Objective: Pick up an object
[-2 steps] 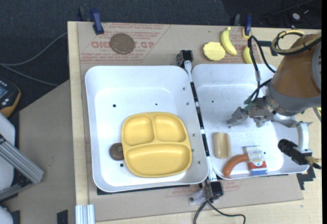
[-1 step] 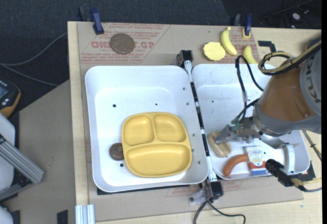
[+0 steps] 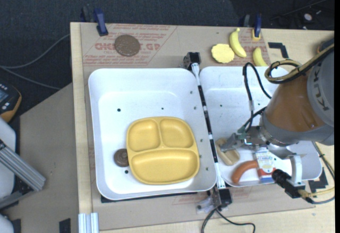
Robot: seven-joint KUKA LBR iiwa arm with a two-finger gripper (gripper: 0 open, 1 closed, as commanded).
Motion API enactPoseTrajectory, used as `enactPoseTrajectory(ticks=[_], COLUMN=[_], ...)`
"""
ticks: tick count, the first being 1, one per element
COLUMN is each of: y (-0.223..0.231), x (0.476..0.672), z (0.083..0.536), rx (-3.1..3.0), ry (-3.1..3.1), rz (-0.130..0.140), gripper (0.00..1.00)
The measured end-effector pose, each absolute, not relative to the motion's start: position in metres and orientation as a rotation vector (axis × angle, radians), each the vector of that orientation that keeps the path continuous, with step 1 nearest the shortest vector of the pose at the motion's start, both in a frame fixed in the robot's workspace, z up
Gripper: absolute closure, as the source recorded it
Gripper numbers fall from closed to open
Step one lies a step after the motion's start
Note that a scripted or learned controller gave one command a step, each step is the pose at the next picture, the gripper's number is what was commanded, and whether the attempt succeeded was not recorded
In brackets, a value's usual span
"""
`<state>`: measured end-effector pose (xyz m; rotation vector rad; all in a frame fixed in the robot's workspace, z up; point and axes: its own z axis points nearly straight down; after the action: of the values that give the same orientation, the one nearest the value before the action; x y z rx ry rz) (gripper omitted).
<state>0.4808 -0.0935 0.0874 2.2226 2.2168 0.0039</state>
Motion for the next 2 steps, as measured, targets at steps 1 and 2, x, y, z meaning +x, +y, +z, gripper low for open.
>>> enactPoseTrajectory(ticks=[1, 2], y=[-0.094, -0.125], x=[0.481, 0.482], z=[0.088, 0.087], rx=[2.220, 2.220], ry=[2.216, 2.217], rz=[0.005, 0.009], gripper=[0.00, 0.00])
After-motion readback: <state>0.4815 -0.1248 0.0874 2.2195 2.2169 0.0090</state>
